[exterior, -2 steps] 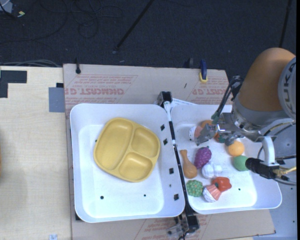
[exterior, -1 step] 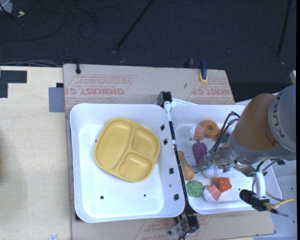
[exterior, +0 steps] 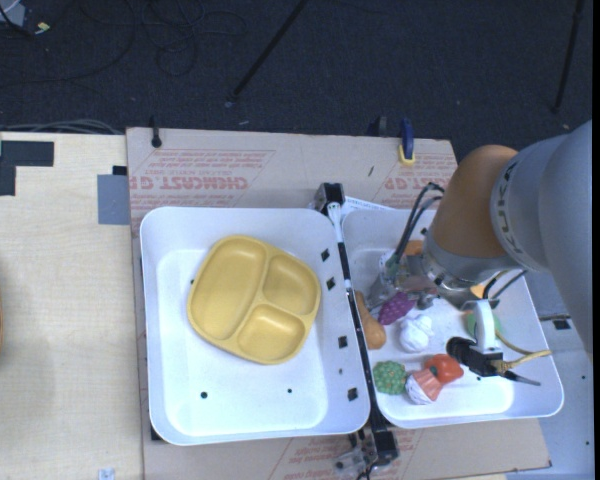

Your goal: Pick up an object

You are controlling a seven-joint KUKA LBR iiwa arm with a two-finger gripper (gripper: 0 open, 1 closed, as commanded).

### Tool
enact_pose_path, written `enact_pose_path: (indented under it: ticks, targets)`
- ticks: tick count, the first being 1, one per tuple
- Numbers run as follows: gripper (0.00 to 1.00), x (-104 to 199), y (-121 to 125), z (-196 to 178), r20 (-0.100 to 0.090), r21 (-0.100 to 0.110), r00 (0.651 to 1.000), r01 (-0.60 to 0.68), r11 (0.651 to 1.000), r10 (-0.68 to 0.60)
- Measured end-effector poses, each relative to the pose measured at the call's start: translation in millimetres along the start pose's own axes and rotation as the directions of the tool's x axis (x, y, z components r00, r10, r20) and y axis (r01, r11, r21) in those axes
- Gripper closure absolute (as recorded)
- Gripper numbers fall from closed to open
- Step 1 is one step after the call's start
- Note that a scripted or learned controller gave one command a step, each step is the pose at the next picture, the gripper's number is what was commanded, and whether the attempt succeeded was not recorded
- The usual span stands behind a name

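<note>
1. Reaching into the right bin [exterior: 540, 388], your gripper [exterior: 405, 286] hangs low over the purple toy [exterior: 396, 309]; its grip state you cannot tell.
2. Just beside that purple toy lie a white piece [exterior: 414, 334], a green broccoli toy [exterior: 388, 376] and a red piece [exterior: 442, 370].
3. Judge nothing lifted yet; grasping and raising remain.

Two white bins sit side by side on the bench. The left bin [exterior: 170, 398] holds a yellow divided plate [exterior: 254, 298]. The arm [exterior: 500, 218] reaches down into the right bin [exterior: 540, 393], above a purple item [exterior: 395, 310], with a green piece [exterior: 388, 376] and a red piece [exterior: 443, 370] nearer.
</note>
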State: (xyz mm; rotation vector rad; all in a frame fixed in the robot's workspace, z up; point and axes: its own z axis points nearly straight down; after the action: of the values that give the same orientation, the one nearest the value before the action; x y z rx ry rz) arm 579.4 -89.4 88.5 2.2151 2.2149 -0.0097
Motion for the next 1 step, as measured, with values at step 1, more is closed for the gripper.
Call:
enact_pose_path:
  ticks: [1]
  targets:
    - [1.0,0.4,-1.4,-9.5,-0.01,0.003,1.0,-0.009,1.0,0.009]
